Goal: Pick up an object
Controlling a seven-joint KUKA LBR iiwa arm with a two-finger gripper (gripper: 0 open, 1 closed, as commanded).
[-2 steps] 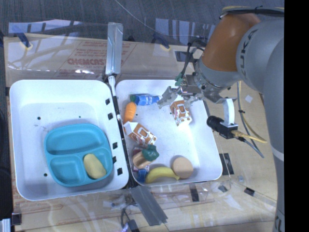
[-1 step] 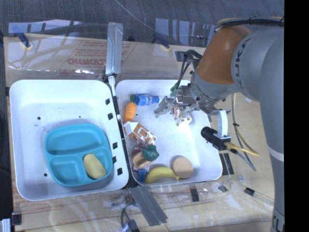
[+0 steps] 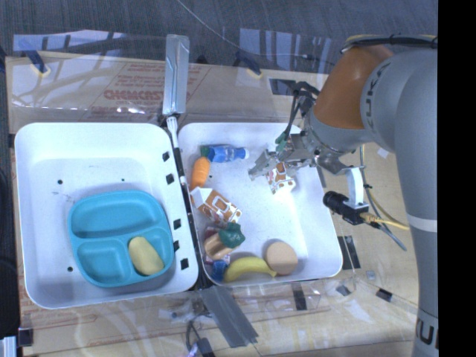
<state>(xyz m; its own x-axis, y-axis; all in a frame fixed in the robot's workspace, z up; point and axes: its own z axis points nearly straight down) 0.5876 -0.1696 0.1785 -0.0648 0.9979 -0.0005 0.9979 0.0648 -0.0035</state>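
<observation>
Right bin, near edge: banana [image 3: 245,268], tan ball [image 3: 281,256].
Left bin [image 3: 44,147]: blue divided tray [image 3: 111,222] holding a yellow potato-like item [image 3: 146,255].
Right bin, middle: small carton [image 3: 216,207].
Claw [image 3: 279,171]: over the right bin [image 3: 320,229], clenched on a small orange-and-white item [image 3: 281,177].
Right bin, far: carrot [image 3: 200,172], blue bottle [image 3: 224,153].

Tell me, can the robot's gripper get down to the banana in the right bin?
Probably yes. The banana lies uncovered at the near edge of the right bin, open from above. The gripper hangs farther back. The round tan object sits close beside the banana and could crowd it.
</observation>
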